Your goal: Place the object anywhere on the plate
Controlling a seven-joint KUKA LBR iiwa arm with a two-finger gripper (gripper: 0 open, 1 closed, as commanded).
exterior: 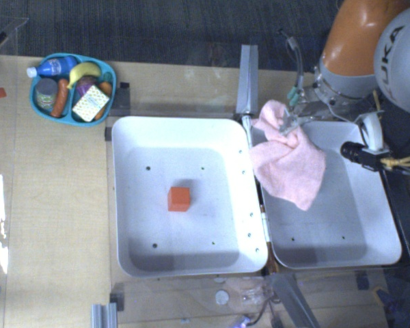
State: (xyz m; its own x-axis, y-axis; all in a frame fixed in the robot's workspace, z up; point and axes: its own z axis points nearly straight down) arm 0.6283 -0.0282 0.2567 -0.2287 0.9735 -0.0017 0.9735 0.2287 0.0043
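Pale wooden table carries two white bins; the left bin holds an orange cube. At the right bin's top edge, the end effector seems clenched on a pink cloth, lifted and draped. Carrying is in hand; next comes finding the plate, perhaps the blue dish far left. Fingertips are buried in cloth.

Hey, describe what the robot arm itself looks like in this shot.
The arm is rounded and glossy grey, with black letters on its shell and a wide orange band above the wrist. Thin cables run down to a small metallic tool.
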